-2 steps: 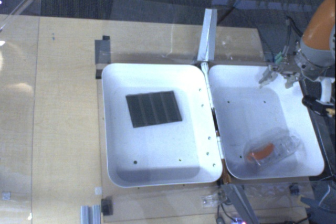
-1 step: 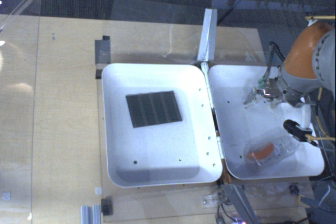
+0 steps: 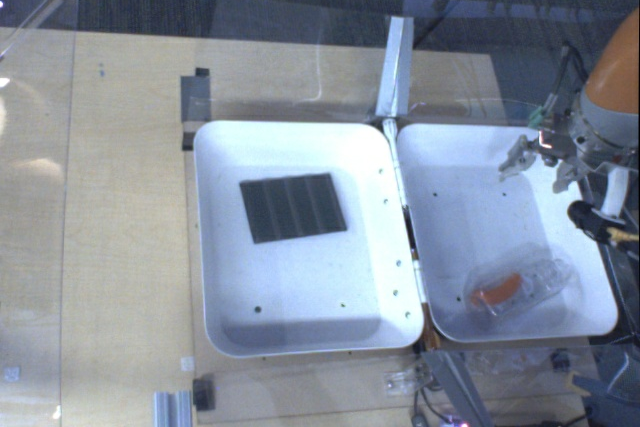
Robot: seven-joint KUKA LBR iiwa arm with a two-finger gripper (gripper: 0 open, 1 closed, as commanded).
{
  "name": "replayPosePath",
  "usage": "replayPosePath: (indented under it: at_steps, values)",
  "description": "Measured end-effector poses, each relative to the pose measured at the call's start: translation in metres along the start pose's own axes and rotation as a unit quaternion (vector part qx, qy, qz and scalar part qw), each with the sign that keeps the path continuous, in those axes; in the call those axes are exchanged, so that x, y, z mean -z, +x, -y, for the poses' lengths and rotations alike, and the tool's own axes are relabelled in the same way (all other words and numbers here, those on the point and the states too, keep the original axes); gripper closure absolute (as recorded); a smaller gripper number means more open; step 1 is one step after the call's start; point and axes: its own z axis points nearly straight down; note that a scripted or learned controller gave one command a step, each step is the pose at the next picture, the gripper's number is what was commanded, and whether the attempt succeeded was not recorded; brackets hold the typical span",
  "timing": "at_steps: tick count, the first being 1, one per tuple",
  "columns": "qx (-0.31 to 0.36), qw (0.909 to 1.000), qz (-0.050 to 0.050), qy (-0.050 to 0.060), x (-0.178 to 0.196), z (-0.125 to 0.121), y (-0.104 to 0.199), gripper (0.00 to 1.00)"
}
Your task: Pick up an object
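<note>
Packaging of clear plastic with an orange item inside (image 3: 512, 290) lies in my right bin (image 3: 450, 175), near its front edge. My hand (image 3: 545, 158) hangs over that bin's far right part, well apart from the package; I cannot tell how its fingers are set. A dark ribbed mat (image 3: 293, 207) rests in the left bin (image 3: 230, 295) on the counter (image 3: 110, 245).

grey arm with orange band reaches in from the right, hand (image 3: 540, 158) low.
</note>
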Motion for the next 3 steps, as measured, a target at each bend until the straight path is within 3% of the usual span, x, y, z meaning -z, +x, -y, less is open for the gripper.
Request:
replayPosePath:
  at_steps: [1, 2, 3]
  values:
    - [0.082, 0.9966, -0.001, -0.003, -0.096, 0.070, -0.013, 0.00]
    - [0.127, 0.9918, 0.000, -0.006, -0.095, 0.105, -0.018, 0.00]
    - [0.200, 0.9798, 0.000, -0.007, -0.095, 0.118, 0.038, 0.00]
